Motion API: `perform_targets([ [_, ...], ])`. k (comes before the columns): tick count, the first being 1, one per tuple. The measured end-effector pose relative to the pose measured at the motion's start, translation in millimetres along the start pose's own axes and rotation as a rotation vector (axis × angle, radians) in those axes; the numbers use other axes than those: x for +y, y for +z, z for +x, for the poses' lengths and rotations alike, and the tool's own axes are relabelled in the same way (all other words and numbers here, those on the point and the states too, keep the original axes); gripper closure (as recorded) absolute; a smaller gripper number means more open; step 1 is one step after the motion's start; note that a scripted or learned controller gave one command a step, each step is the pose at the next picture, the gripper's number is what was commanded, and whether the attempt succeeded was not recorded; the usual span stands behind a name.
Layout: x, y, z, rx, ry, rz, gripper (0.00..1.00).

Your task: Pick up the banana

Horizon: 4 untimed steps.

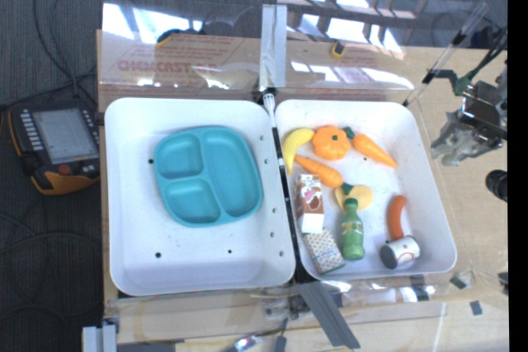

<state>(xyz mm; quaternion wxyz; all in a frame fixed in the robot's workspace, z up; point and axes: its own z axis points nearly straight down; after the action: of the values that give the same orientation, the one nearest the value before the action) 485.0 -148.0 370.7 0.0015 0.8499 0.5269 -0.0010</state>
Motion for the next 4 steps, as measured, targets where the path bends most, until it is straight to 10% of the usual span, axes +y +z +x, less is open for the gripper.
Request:
perform_targets([
  [1, 29, -63, -60, -0.001, 0.389, 0.002, 1.0],
  [4, 31, -89, -60, -0.014, 0.389, 0.005, 1.0],
])
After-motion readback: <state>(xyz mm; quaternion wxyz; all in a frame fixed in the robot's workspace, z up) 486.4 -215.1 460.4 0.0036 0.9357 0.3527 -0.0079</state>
